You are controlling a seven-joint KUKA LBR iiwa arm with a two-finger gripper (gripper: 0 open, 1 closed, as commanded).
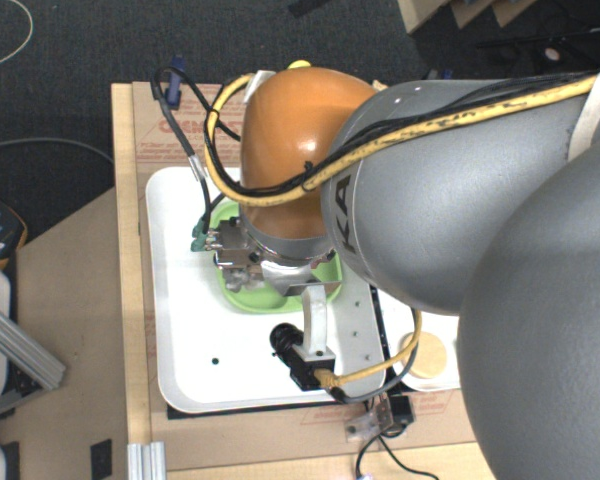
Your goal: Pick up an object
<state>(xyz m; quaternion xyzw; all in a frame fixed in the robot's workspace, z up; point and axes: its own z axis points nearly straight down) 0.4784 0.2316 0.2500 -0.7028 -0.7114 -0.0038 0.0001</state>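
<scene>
Bins: one white bin (180, 298) shows at centre-left, holding one light-green dish (242, 294) near its middle and one small dark speck (215, 361) toward the lower left. Over the dish hangs the gripper (248, 268), hidden under the orange wrist; whether it grips anything cannot be told.

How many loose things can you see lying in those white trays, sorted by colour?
Green: 1, a round green dish in the left tray, partly under the arm.
Tan: 1, a round tan disc by the arm's lower edge.
Total: 2 that I can make out; the arm hides much of both trays.
</scene>
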